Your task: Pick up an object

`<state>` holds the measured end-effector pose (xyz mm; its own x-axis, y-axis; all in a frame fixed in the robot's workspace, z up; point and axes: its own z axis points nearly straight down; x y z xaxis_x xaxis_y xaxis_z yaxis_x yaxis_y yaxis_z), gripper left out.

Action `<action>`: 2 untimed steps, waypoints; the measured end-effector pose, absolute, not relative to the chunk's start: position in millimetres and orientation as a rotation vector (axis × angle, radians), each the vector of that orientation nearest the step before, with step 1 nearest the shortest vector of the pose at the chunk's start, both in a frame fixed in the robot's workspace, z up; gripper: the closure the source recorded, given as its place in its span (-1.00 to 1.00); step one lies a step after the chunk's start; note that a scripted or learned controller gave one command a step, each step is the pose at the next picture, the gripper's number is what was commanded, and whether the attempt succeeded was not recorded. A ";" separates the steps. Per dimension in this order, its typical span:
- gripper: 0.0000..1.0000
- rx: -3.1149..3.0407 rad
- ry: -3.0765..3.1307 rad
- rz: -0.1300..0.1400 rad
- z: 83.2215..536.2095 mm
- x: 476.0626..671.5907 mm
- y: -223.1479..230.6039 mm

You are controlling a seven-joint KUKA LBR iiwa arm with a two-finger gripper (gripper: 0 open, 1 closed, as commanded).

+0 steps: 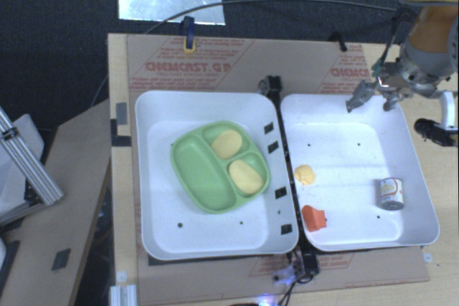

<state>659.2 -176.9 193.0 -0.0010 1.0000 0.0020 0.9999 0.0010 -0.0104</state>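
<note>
**Arm's hand hovering open over the far edge of the right bin**

From my remote seat I see a tabletop (pixel 122 154) carrying two shallow white bins side by side. The hand (pixel 373 98) sits at the end of the grey arm (pixel 430 32), which enters from the right. It hangs over the far rim of the right bin (pixel 358 136), its two fingers spread apart with nothing between them.

Inside that bin lie three loose things: a small yellow lump (pixel 305 174) near the left wall, an orange-red piece (pixel 314 218) close to the near left corner, and a small tin can (pixel 391 193) on its side toward the right. All three are well apart from the hand.

The left bin (pixel 165 226) holds a green divided tray (pixel 197 175) with a yellow item (pixel 227 143) in one compartment and another yellow item (pixel 246 176) in the next.
</note>
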 end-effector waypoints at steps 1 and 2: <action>-1.00 -2.219 -2.227 -0.002 201.0 662.3 -176.6; -1.00 -2.214 -2.228 0.002 140.6 668.1 -177.4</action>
<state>668.1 -177.4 140.6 -0.0062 1.0000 -0.0003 1.0000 0.0062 -0.0015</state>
